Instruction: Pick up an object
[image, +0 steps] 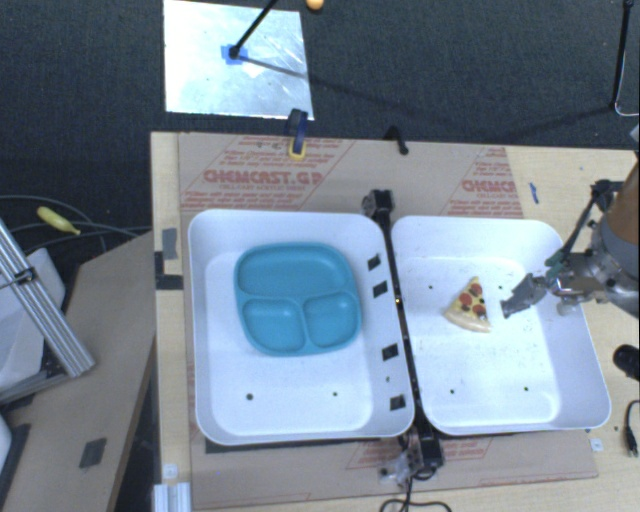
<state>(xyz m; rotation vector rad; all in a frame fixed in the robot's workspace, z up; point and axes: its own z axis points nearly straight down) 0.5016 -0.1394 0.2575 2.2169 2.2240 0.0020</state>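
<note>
Beside the small toy pizza slice (469, 305) in the right white bin (520, 400), the pincer (516, 299) is poised; approach step, descent onto the slice judged next; finger state cannot be told.

This is looking like a robotics lab. Two white bins (300, 225) are sitting side by side on a brown board (260, 175) printed with a maker's name, well to the left of the claw (522, 297) and under it. Aluminium framing (35, 310) is standing far left of the claw, and cables (90, 232) are trailing over dark carpet (70, 90) beyond it.
</note>
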